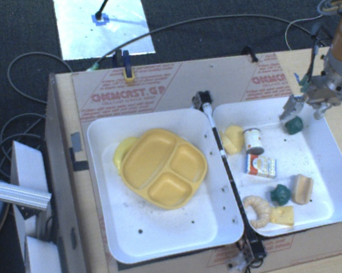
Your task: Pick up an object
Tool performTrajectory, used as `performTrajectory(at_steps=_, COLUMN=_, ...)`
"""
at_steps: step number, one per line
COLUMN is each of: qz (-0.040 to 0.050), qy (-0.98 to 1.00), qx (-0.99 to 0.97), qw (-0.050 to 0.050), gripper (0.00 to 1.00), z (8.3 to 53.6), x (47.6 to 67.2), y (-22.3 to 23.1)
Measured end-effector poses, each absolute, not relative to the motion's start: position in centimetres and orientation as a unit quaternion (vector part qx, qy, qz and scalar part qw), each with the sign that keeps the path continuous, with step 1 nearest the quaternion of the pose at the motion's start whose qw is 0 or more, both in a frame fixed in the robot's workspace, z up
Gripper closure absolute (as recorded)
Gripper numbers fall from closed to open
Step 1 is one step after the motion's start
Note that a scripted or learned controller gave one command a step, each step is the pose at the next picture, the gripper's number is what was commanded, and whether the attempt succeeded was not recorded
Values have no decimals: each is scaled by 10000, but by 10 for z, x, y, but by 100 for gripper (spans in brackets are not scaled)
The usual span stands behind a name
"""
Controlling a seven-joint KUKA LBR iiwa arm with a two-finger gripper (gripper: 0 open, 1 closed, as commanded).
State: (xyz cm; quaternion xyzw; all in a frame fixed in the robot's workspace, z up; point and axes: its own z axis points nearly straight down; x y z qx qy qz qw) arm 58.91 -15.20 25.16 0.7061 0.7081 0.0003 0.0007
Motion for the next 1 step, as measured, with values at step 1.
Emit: performTrajectory(at_steps=1, qz=-5, qy=7076, qx=7066, qw=-13, gripper=0, z=146, x=486, y=-103)
